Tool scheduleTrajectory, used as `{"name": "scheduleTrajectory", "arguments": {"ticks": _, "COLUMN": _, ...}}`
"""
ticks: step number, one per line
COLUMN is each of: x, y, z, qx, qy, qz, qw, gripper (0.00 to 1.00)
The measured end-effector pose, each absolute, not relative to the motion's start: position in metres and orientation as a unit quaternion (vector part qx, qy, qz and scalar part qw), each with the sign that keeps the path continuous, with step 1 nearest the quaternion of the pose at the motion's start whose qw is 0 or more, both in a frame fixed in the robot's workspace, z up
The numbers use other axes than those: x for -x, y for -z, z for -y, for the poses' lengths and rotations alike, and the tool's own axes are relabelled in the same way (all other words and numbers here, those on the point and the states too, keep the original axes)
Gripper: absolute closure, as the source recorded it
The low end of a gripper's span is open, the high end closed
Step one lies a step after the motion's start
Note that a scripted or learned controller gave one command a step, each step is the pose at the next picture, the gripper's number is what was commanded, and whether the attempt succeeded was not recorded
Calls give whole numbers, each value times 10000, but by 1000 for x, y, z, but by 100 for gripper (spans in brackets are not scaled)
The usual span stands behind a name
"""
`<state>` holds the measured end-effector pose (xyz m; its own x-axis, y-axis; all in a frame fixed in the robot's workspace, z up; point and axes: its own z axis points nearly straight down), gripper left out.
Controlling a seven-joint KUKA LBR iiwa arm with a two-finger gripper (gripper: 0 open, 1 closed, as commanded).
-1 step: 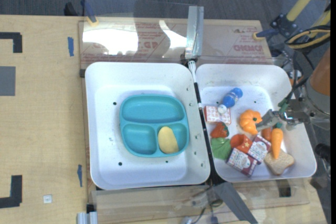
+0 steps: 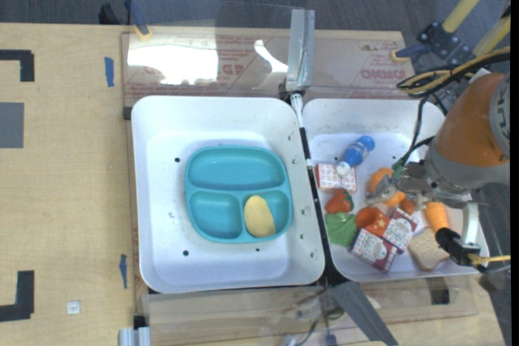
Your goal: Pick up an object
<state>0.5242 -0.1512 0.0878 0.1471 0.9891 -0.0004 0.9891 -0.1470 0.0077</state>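
The right bin holds a heap of toy foods: a blue bottle, a small white and red carton, a red pepper, a green piece, two more cartons, a bread slice and an orange carrot. My gripper is low over the middle of this heap, beside an orange piece. The wrist covers its tip, and I see nothing lifted.
The left bin bears a teal divided plate with a yellow potato-like item in its lower right compartment. A clear panel and a metal divider stand behind the bins. Cables hang at the right.
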Motion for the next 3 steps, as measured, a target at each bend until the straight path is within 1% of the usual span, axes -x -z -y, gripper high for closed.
{"name": "scheduleTrajectory", "arguments": {"ticks": 1, "x": -525, "y": -99, "z": 152, "qx": -7584, "qy": -35, "qz": -6518, "qw": 46, "gripper": 100}}
{"name": "scheduleTrajectory", "arguments": {"ticks": 2, "x": -525, "y": -98, "z": 152, "qx": -7584, "qy": -30, "qz": -6518, "qw": 40, "gripper": 0}}
{"name": "scheduleTrajectory", "arguments": {"ticks": 3, "x": -568, "y": -87, "z": 153, "qx": -7563, "qy": -13, "qz": -6542, "qw": 18, "gripper": 0}}
